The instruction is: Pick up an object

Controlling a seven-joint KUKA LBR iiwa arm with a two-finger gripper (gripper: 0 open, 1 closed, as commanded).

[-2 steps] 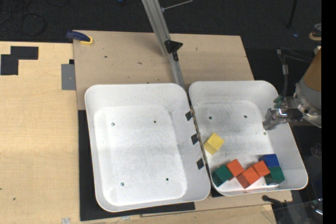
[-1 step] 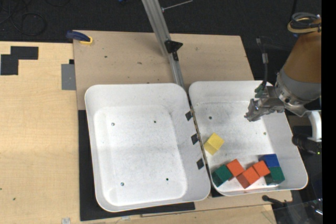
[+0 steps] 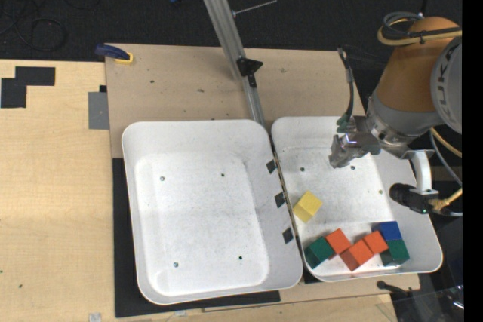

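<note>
Grey KUKA arm with orange band (image 3: 411,83) reaches in from the right over the right shallow white plastic bin (image 3: 302,133), metal two-finger gripper (image 3: 344,153) hanging above the bin's upper middle floor, nothing visible between its fingers; too small and blurred to say if it is spread or closed, cannot tell. All blocks sit in the right bin, well apart from the gripper: yellow cube (image 3: 307,206) tilted near the bin's left wall, by itself; along the bottom edge a cluster packed close together - dark green cube (image 3: 319,250) leftmost, orange cube (image 3: 338,240) just beside it, larger orange-red block (image 3: 364,249) in the middle, blue cube (image 3: 389,231) above right, second dark green block (image 3: 395,253) at far right. Left shallow white plastic bin (image 3: 204,207) lies beside the right one, black clips (image 3: 278,199) on the shared edge. Slanted aluminium bar (image 3: 223,19) rises from the bench behind the bins
</note>
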